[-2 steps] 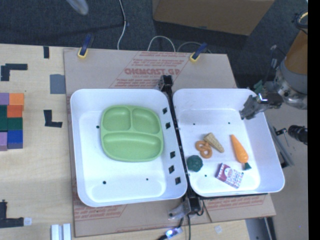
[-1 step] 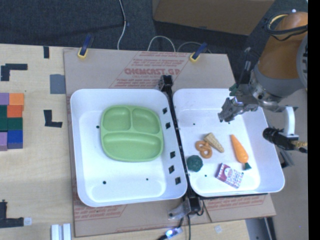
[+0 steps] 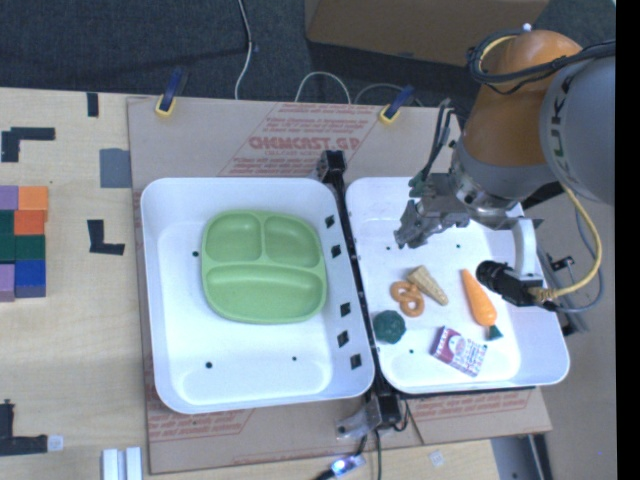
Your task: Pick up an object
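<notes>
My gripper hangs over the upper middle of the right bin, above the white floor with nothing visible between its fingers. Just below it lie a tan cone-shaped wedge and a small orange pretzel. An orange carrot lies to the right of them. A dark green round piece sits near the bin's left wall. A small maroon box rests at the bin's front.
The left bin holds a green divided plate. A black divider with clips runs between the bins. The arm's wrist and a black attachment with yellow cable overhang the right bin's right side. Coloured blocks sit far left.
</notes>
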`<state>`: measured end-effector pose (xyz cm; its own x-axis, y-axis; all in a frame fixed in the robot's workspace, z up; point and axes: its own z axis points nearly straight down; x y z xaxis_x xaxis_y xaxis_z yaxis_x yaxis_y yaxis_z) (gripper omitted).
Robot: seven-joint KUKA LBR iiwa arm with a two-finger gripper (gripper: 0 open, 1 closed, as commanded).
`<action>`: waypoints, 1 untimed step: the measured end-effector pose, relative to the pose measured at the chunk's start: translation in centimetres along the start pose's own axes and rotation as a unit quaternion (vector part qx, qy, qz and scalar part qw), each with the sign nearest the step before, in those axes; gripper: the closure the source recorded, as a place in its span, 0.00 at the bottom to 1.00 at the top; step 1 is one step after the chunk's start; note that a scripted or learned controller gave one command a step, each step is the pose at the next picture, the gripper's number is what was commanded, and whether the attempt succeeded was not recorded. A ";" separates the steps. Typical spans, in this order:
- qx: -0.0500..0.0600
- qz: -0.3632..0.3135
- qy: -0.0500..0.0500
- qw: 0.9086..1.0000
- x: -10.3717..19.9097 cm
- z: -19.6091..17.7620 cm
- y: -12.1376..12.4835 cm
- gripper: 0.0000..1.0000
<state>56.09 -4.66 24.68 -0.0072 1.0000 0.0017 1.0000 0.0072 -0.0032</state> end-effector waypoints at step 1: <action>0.001 0.000 0.000 1.000 5.3 1.5 0.2 1.00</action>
<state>56.24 0.63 23.15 -0.0067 1.0000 0.0015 1.0000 0.0067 -0.0046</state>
